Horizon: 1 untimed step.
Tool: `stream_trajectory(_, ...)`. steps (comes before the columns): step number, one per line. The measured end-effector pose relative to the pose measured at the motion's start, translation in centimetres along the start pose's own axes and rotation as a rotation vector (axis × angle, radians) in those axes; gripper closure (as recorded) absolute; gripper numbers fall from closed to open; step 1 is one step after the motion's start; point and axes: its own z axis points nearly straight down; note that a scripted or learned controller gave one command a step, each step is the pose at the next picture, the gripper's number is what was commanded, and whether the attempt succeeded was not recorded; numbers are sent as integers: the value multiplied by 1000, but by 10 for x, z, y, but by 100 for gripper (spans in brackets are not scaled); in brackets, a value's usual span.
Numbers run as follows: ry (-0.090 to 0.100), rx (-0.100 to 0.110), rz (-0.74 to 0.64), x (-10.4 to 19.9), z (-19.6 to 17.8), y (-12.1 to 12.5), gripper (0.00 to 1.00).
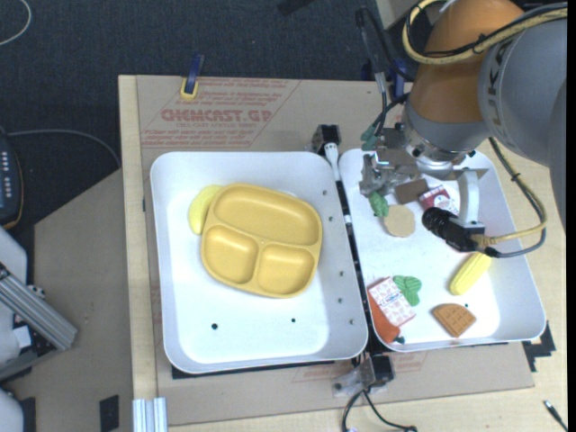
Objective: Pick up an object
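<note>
**Objects all lying in the bins, nothing lifted yet**

Starting at the left, the left bin [270,331] carries a yellow divided tray [261,238] across its middle. A small yellow piece [202,207] peeks out from under the tray's left edge. Neither is anywhere near the robot.

Across the shared rim, the right bin [515,288] holds the small stuff. Along its left edge, toward the far end, a green stalk-like piece [380,205] sits just beside a tan disc [400,221]. By the near left corner lies a red-and-white packet [391,299], with a green leafy bit [410,286] touching its upper right side. Further right, a brown cracker [453,319] rests by the near edge, and beyond it a yellow stick [470,273] lies at a slant.

From where I stand, the pick looks to be at its approach stage. Every object I can make out rests on a bin floor, and I see nothing caught between the jaws. They hang near the far left corner of the right bin, directly over the green stalk-like piece and the tan disc. They are bunched in among brackets, and I cannot tell whether they are open or closed. What is left, as I judge it, is closing on one thing and raising it.

The arm [531,70] reaches in from the right over the bin's far right corner. Its orange band [468,43] is uppermost, and the wrist is turned steeply down into the bin.
</note>
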Motion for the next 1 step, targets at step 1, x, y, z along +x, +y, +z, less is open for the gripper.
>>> stream_trajectory(1,0,3,1,9,-1,-3,100)
